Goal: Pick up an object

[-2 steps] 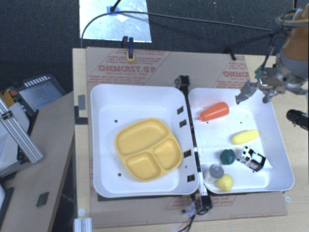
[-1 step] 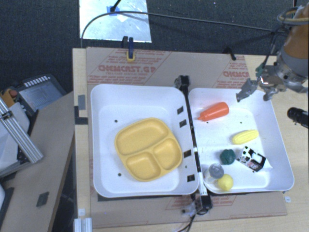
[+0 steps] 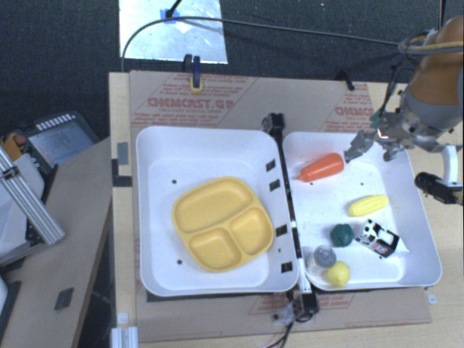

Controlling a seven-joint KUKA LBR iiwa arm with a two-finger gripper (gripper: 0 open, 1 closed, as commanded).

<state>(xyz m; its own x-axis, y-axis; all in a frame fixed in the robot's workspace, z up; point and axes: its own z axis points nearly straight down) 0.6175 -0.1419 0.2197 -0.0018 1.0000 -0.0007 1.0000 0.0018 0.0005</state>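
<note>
The counter (image 3: 239,93) carries two shallow white plastic bins side by side. The left bin (image 3: 156,151) holds one thing, a yellow plastic three-compartment tray (image 3: 221,223), lying flat near its middle. The small pickable things sit in the right bin (image 3: 420,256), which is likely why the arm is working on that side.

Taking the right bin as a clock face, an orange plastic carrot-shaped toy (image 3: 321,167) lies at about ten o'clock, its thick end pointing toward the upper right. A yellow oblong toy, perhaps a corn cob or banana, (image 3: 367,206) lies near the centre. A dark green rounded toy (image 3: 341,235) sits at about six o'clock from that, with a black-and-white patterned block (image 3: 380,238) just beside it at three o'clock. A clear-grey round piece (image 3: 323,255) and a small yellow ball-like toy (image 3: 338,272) sit close together at the bin's seven o'clock corner.

The grey arm with its orange band (image 3: 435,78) reaches in from the right, and the jaws (image 3: 375,145) hang over the bin's twelve-to-one o'clock edge. They stand spread apart, one finger (image 3: 357,148) just beside the carrot's thick end, the other toward the bin's rim. Nothing lies between them. Whether the near finger touches the carrot cannot be told.

The carrot looks the likeliest target, being nearest the jaws and well apart from the other toys.
</note>
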